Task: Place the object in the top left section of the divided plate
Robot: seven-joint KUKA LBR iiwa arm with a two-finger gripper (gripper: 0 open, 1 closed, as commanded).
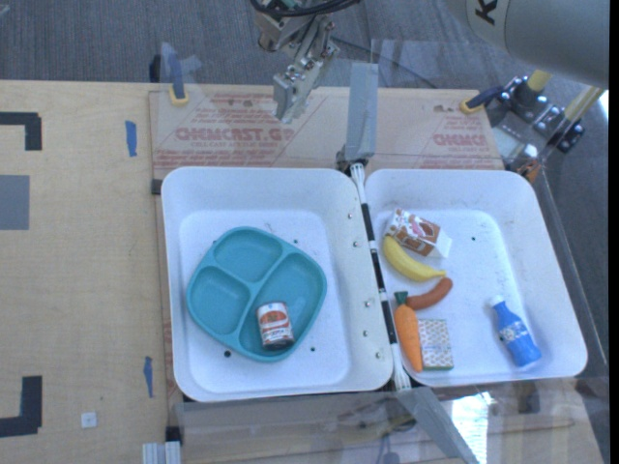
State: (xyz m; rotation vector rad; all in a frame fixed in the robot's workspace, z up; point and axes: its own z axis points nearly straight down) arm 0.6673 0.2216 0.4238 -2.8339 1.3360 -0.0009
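Near edge: the left bin (193,211) is carrying the divided plate (253,293), teal, three sections, lying roughly centred on the bin floor. A small can (276,325), red label, is standing upright in the plate's large section, at the near-right rim. That section is not the top-left one, so by this view the task obj. is sitting in the wrong compartment and is probably needing a re-pick; the top-left section is showing bare teal.

Right bin (551,230), same depth: a carrot (410,334) and a patterned packet (436,343) are lying side by side, touching; a sausage (430,294) is lying just above them, a banana (412,262) beyond it, and a small carton (418,234) is touching the banana's far side. A blue bottle (513,333) is lying apart, near the right wall. These are likely spare pick stock, kept separate from the plate side.

Far: the pincer (291,87) is hanging above the desk (77,259) behind the left bin, well apart from the can, approx. in line w/ the plate. Nothing is showing between its fingers; whether they are released or clenched, cannot tell. The arm (542,17) is entering from upper right.
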